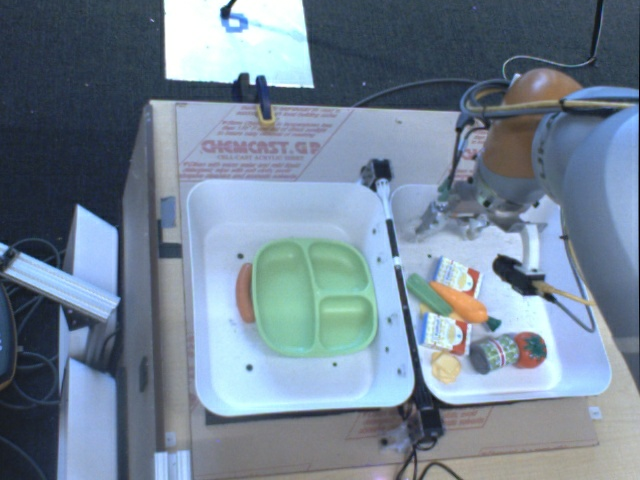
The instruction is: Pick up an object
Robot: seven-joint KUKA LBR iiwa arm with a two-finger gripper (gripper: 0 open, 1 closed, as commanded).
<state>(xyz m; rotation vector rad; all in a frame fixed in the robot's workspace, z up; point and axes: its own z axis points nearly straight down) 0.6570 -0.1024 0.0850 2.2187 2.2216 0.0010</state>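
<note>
The worktop [300, 138] carried two shallow white bins side by side. The left bin [215, 298] held a green divided plate [313, 298], lying flat near the middle, with an orange-red sausage-shaped piece [244, 293] touching its left edge.

The grey arm [590, 158] reached in from the right, its orange band [520, 118] above the wrist, and ended over the far left part of the right bin [590, 368]. The jaws [452, 220] hung low there, the metal prongs seemingly splayed apart with nothing seen between them, though at this slant it was hard to be sure.

The objects lay nearer the camera than the jaws, all apart from them. A carrot [462, 302] with a green stalk [422, 293] lay slantwise in the middle of the bin. A small carton [456, 273] sat just behind the carrot and was the closest thing to the jaws; a second carton [443, 333] sat just in front of the carrot. A can [491, 354] lay on its side near the front wall, touching a red tomato [530, 348] to its right. A small yellow piece [445, 368] lay at the front left, beside the second carton. A black part [513, 273] jutted below the arm at the bin's right.
</note>
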